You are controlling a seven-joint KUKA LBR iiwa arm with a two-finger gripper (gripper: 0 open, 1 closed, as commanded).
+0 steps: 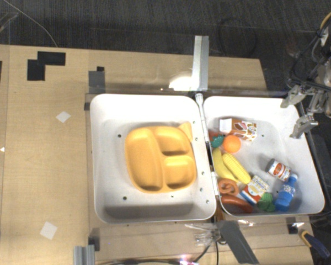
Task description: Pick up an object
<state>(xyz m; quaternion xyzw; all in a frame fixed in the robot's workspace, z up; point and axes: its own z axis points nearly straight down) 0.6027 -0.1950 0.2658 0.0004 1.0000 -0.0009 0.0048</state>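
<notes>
Claw [302, 114] open, holding nothing, over right bin's [318, 176] far right corner. Can [278, 170] lies near, toward the bin's middle.

Got the gripper [298, 115] up at the far right edge of the right bin [314, 170], with a packet [244, 129] and a round fruit [231, 144] off to its left in that same bin. Closer to the camera than the gripper: a can [279, 170], then a bottle [286, 196] in the near corner, plus a corn cob [236, 167] and a carton [254, 187] further left. Way left of the gripper, past the shared wall, the left bin [99, 148] with a divided tray [160, 159] in its middle.
</notes>
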